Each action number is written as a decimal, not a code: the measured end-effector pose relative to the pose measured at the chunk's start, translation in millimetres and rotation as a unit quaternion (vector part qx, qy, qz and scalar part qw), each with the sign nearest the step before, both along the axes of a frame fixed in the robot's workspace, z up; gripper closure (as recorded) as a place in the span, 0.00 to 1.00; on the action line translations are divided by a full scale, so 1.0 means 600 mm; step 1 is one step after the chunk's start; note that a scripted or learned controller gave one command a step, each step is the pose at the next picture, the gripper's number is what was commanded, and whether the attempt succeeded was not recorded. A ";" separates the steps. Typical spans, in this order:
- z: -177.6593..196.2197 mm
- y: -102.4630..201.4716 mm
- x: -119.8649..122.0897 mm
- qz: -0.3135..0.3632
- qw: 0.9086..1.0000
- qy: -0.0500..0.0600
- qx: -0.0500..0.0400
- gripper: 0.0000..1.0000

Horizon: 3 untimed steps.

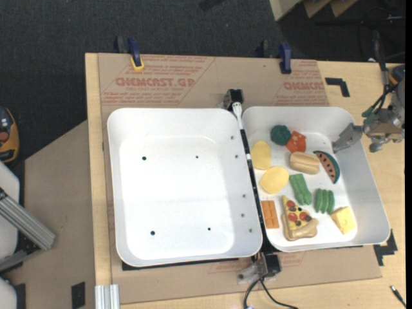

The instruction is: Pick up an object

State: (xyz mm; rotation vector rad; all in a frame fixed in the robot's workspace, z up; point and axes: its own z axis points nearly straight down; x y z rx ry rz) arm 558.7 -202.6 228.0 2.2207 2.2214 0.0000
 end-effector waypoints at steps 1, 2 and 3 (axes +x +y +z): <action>-0.240 -0.030 0.101 0.002 1.000 -0.004 0.004 0.00; -0.172 -0.035 0.182 0.001 1.000 -0.002 -0.001 0.00; -0.154 -0.035 0.182 0.001 1.000 -0.002 -0.002 1.00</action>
